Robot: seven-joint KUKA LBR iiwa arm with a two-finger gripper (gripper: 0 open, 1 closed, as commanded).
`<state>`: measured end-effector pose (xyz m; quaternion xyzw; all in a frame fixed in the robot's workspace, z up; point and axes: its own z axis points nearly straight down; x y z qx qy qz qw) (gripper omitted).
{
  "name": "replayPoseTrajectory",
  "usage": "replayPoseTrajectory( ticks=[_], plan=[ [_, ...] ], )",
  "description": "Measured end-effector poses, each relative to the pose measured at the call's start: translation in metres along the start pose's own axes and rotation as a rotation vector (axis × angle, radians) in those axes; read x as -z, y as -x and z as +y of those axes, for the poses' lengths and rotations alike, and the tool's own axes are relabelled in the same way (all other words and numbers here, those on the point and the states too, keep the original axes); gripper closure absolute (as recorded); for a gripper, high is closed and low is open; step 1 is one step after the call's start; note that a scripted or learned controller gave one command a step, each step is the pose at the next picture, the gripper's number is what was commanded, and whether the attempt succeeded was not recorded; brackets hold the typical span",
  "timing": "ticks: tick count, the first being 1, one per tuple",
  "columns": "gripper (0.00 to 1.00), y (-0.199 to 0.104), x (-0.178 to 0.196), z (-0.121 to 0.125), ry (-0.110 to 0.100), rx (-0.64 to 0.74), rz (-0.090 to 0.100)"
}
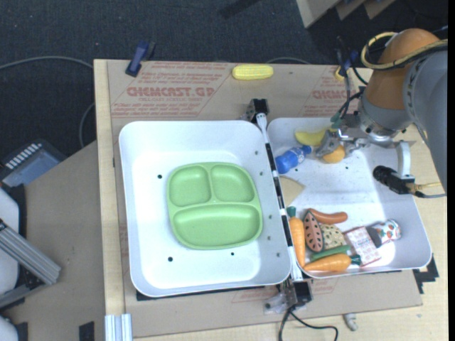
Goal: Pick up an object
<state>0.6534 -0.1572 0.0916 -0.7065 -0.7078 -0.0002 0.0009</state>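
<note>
While toys crowd the right bin's (pixel 398 254) near corner, carrot (pixel 296 239) and sausage (pixel 327 217) included, work sits farther back: gripper (pixel 334 146) down at the far end, seemingly on a small orange object (pixel 333 155). Cannot tell finger state. Next: confirm the grip, then lift straight up.

A robotics lab or test room is showing itself here, not a home. A grey industrial arm with an orange band (pixel 398 55) is reaching over a bench (pixel 185 91) covered in brown protective paper printed with a plastics maker's name. Two shallow white bins (pixel 142 190) are sitting clamped side by side, with cables (pixel 43 66) trailing over dark carpet (pixel 106 13). Toy plastic food (pixel 334 240) is lying heaped in the right bin, and a green divided tray (pixel 213 204) is resting in the left bin, like test props.
</note>
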Motion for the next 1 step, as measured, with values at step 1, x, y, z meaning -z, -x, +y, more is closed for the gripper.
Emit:
replayPoseTrajectory(
  ticks=[1],
  plan=[
    [1.00, -0.0639, -0.0054, 0.0079, 0.003, 0.000, 0.000]
  ],
)
